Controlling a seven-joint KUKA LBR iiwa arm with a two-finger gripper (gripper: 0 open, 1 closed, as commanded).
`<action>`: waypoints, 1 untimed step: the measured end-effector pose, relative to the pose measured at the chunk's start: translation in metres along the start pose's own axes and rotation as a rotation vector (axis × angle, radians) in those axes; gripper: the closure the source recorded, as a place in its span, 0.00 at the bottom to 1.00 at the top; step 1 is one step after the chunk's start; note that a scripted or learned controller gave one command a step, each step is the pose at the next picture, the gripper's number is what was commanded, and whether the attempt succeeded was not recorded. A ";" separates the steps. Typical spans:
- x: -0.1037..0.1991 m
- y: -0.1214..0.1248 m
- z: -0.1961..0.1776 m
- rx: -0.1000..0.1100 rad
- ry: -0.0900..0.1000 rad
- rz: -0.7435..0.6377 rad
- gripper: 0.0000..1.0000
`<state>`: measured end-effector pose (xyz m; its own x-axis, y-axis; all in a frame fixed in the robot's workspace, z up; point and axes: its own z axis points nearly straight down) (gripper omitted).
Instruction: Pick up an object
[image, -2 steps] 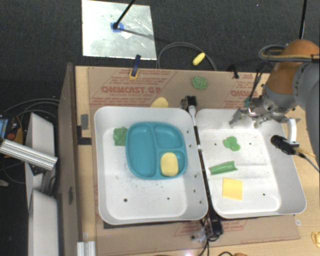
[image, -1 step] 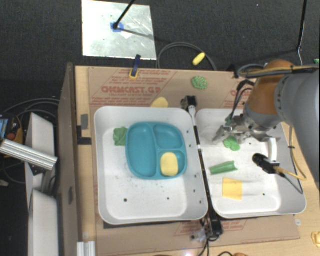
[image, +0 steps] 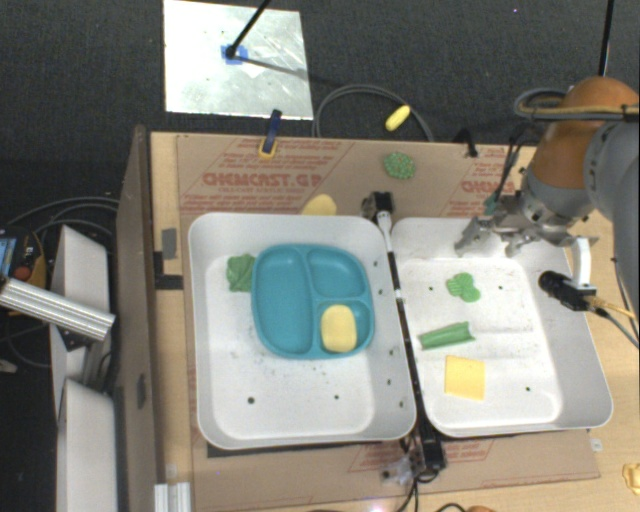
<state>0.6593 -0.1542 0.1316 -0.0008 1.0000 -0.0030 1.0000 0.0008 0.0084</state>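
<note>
The claw (image: 497, 237) hangs over the far edge of the right bin (image: 580, 385), at the end of the grey arm (image: 590, 160) that comes in from the right. Its 2 fingers (image: 470, 240) look spread apart with nothing between them, though from this slant I can't be fully sure of the gap.

Just below and slightly left of the claw lies a small green broccoli piece (image: 462, 288), near but not touching it. Further below that is a green bean-like stick (image: 444, 335), lying at a slight tilt, and below that again, well apart from the claw, a flat yellow square (image: 464, 378).

Off to the claw's left, in the left bin (image: 225, 400), sits a blue divided plate (image: 290, 300) with a yellow rounded piece (image: 339, 327) in its lower right compartment. A green leafy piece (image: 240, 272) touches the plate's left rim.

Beyond the bins, on the cardboard (image: 250, 180), a green round thing (image: 400, 165) lies up and left of the claw, and a yellow shape (image: 320, 206) peeks over the left bin's far rim.
</note>
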 end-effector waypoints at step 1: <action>0.025 -0.027 0.049 0.010 0.004 -0.003 0.00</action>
<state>0.6323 -0.1295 0.0825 -0.0039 1.0000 0.0009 1.0000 0.0039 -0.0019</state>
